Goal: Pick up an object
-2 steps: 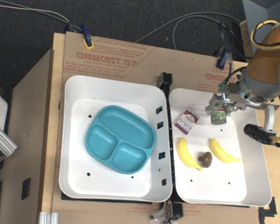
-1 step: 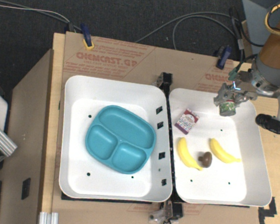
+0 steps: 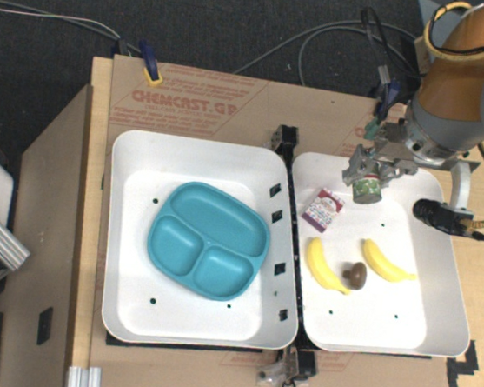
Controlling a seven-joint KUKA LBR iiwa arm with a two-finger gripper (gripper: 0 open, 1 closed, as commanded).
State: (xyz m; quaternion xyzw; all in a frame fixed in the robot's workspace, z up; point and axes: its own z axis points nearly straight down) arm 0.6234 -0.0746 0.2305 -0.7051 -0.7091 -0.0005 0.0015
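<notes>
Nearest us, at the front edge of the table (image 3: 65, 210), a clamp bracket (image 3: 293, 365) pinches the two white bins together where they meet — we judge it is there so neither bin slides under the arm's pushes. Just behind it, the left bin (image 3: 117, 287) carries a teal divided plate (image 3: 208, 239) lying flat near its middle. In the right bin (image 3: 436, 326) we see two bananas (image 3: 324, 265) (image 3: 384, 262) with a small dark brown lump (image 3: 354, 275) between them, touching or nearly touching the nearer one. Further back lies a small white-and-purple packet (image 3: 322, 209), tilted, close to the divider.

Beyond that, the end effector (image 3: 368, 179) hangs over the far part of the right bin with a small green-grey object (image 3: 368, 190) at its tip. It looks gripped, raised off the bin floor — we take this as the picked thing, though we cannot be sure the hold is firm.

Brown cardboard (image 3: 193, 95) printed in red covers the table under the bins; dark flooring and loose cables (image 3: 332, 33) lie behind.
</notes>
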